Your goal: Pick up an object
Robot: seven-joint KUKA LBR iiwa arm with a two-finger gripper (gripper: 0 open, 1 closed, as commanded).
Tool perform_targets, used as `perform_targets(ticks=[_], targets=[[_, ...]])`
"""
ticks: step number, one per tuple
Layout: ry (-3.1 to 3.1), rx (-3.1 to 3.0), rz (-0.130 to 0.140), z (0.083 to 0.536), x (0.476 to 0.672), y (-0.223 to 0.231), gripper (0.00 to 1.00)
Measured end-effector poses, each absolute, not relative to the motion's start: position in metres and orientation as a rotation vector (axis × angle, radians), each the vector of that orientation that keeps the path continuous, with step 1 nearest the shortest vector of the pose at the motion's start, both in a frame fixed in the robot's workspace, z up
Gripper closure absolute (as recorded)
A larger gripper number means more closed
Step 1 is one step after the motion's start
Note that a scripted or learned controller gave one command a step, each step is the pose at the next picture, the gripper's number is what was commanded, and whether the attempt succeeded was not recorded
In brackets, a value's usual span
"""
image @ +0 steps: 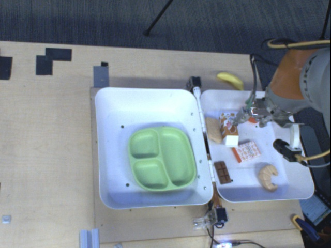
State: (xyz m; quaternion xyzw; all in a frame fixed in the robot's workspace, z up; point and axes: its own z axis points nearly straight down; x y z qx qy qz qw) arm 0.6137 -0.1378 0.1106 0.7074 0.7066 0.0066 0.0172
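Croissant (268, 176) nearest us, right bin (289, 192). Gripper (247, 113) above snack packet (228, 122); fingers' state — we can't tell. Risk: crowded items, grasp may slip.

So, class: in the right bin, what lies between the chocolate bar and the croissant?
In the camera view the stretch between the chocolate bar and the croissant is bare white bin floor; the snack packet sits just above that line.

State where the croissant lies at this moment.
The croissant lies in the right bin, near its front right corner, right of the chocolate bar and below the small printed packet.
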Motion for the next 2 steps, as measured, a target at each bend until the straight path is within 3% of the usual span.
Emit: perform_targets(ticks=[1,2], targets=[[2.201,2.197,0.03,0.1226,0.6156,-0.1346,1.0],[2.201,2.198,0.029,0.1225,0.6154,-0.135,0.0]])
